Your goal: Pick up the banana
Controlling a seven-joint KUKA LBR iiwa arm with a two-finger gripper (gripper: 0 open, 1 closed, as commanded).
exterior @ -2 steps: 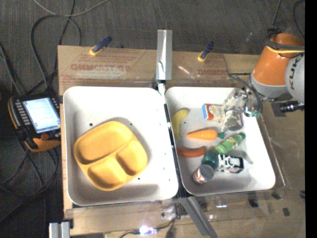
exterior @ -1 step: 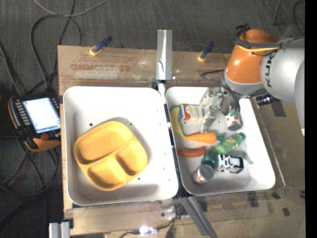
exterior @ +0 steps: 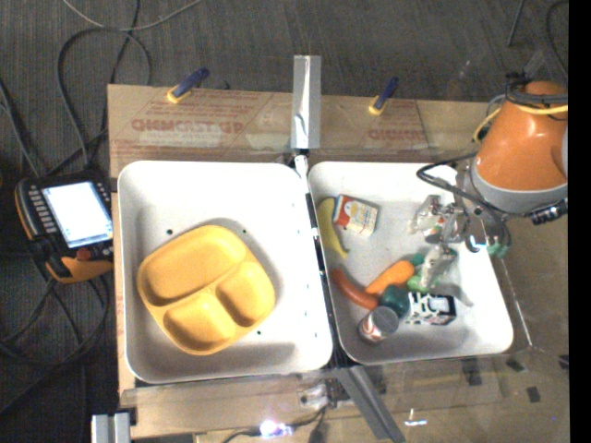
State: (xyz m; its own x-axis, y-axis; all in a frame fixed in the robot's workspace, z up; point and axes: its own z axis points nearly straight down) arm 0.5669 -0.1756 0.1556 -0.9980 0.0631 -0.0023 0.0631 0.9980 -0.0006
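Banana (exterior: 331, 229) lies in the right bin (exterior: 480, 335), lengthwise against its left wall, just beside a small carton (exterior: 356, 216). Below it sit a carrot (exterior: 392, 276) and a reddish sausage-shaped piece (exterior: 352, 290), with a can (exterior: 379, 323) and a black-and-white item (exterior: 430, 308) near the front. The gripper (exterior: 441, 233) hangs over the bin's right part — well apart from the banana — whether it is spread or pressed together I cannot tell. A yellow divided tray (exterior: 207, 286) rests in the left bin (exterior: 148, 192).
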